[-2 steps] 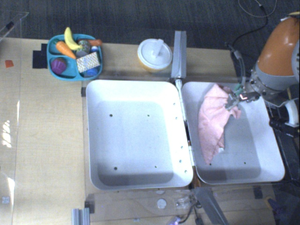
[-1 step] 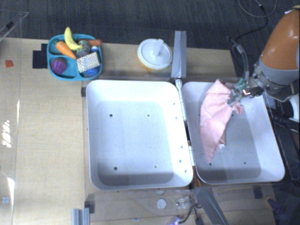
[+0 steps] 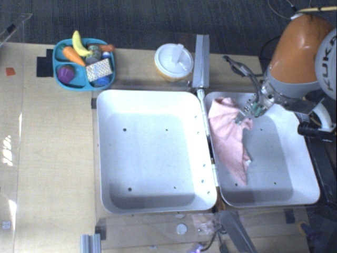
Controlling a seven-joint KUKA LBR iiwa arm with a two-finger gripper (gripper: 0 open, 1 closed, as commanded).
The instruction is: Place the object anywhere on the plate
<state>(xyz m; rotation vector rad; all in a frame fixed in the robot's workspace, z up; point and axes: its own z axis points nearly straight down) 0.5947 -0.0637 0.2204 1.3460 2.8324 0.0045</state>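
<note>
A pink cloth (image 3: pixel 227 137) lies crumpled along the left side of the right bin (image 3: pixel 284 183), from its far left corner down toward the middle. My gripper (image 3: pixel 248 113) hangs low at the cloth's upper right edge, touching or nearly touching the fabric. Whether it has hold of the cloth is not visible. The blue divided plate (image 3: pixel 80 83) sits on the bench at the far left, beyond the left bin, and carries toy food: a banana (image 3: pixel 79 44), a carrot (image 3: pixel 72 55) and other small pieces.
The left bin (image 3: pixel 152 152) lies between the cloth and the plate. A yellow cup with a white lid (image 3: pixel 174 61) stands behind it, next to a grey upright bracket (image 3: pixel 200 62). The arm's orange band (image 3: pixel 298 49) looms over the right bin's far side.
</note>
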